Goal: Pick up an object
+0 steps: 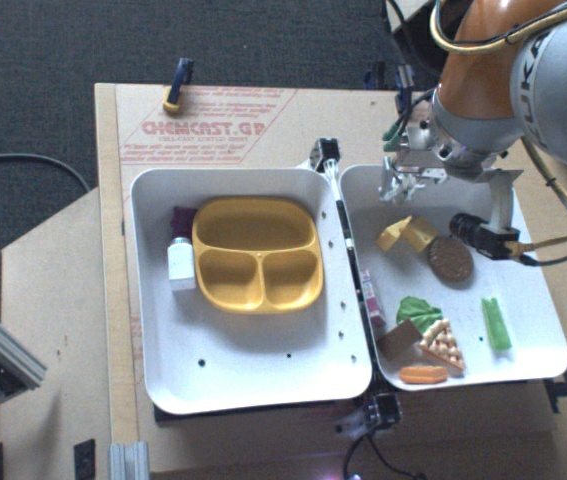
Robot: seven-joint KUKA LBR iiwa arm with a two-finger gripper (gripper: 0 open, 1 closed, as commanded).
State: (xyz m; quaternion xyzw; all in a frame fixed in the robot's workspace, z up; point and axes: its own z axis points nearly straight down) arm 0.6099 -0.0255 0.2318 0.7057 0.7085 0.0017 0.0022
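Observation:
My gripper (399,188) hangs over the back left part of the right bin (543,308), open, with nothing between its fingers. Just in front of it and below lies a yellow wedge (406,234). A brown round disc (450,261) rests to the right of the wedge. Nearer the front of this bin are a green leafy piece (418,311), a brown block (399,339), a tan knobbly piece (442,343), an orange carrot (423,374) and a green stick (496,323).
The left bin (163,368) holds a yellow divided plate (258,253), a white bottle (181,264) and a dark purple thing (183,218). A pinkish item (368,293) lies by the divider between the bins. The arm comes in from the upper right.

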